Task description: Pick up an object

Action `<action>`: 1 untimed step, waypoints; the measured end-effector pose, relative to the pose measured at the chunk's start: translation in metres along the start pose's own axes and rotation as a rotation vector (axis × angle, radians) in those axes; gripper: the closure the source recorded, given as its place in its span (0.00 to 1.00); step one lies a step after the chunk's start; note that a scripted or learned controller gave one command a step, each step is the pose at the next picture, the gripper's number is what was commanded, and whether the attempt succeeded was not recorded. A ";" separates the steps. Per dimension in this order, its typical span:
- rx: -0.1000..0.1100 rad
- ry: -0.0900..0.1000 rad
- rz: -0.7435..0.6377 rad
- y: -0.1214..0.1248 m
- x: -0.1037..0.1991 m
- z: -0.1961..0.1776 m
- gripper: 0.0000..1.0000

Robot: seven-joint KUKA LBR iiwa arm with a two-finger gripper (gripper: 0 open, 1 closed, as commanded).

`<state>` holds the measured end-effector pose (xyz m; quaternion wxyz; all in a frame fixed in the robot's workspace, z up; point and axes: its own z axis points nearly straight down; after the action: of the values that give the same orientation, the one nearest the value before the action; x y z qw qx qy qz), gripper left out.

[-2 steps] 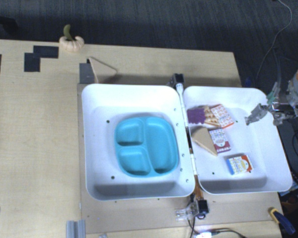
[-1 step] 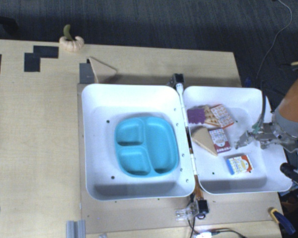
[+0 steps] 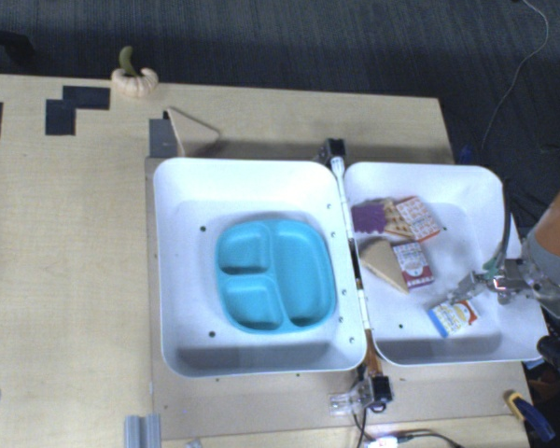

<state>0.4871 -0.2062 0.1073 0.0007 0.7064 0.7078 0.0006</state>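
- Packets lie scattered in the right bin, any of them a candidate for the pick: a small white-and-blue packet sits near the front of the bin floor, closest to the arm.
- Further back, a red-and-white patterned packet lies flat beside a purple packet, the two touching or overlapping near the bin's left wall.
- Between those and the small packet, a tan wedge-shaped piece rests partly under another red-and-white packet.
- From where I stand, the end effector reaches in from the right, low over the right bin, its metal tip just beside and above the white-and-blue packet; I cannot tell if it touches it.
- Whether the end effector is released or clenched I cannot tell; the tip is too small and blurred, and nothing is visibly gripped.
- The arm enters at the right edge, its orange band showing above the grey wrist, angled down and to the left toward the bin floor.
- In the left bin a light blue divided tray with three compartments lies flat at the centre.
- Both bins sit side by side on the pale wooden tabletop, their inner rims touching.
- Far back on the tabletop's edge stands a small pale gourd-like object with a greenish stem.
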 end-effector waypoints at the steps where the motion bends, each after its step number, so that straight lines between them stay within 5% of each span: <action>1: -0.006 0.000 -0.001 0.002 0.001 -0.011 1.00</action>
<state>0.4895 -0.2055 0.1187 0.0027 0.7060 0.7082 0.0026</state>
